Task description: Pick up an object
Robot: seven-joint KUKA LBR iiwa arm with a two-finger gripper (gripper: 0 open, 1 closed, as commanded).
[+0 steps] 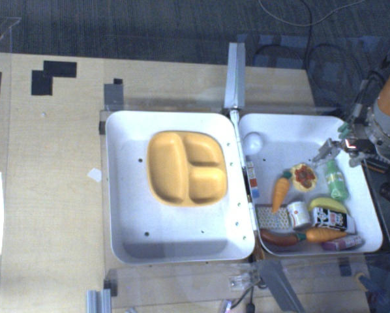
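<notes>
My gripper [339, 150] hangs over the back right part of the right bin [273, 128], open, with nothing between its fingers. Just below it stands a green bottle [336, 180]. To the bottle's left lies a round red and yellow toy [304, 177], then an orange carrot [280, 193]. Nearer the front are a banana [329, 204], a small can [298, 214], a black box [329, 220], a brown sausage [280, 238], a second carrot [325, 235] and a purple pen [349, 243]. A white ball [254, 142] rests at the back left.
The left bin [126, 194] holds a yellow divided tray [185, 168]. A metal post [235, 77] rises behind the wall between the bins. Cables lie on the floor at the back right.
</notes>
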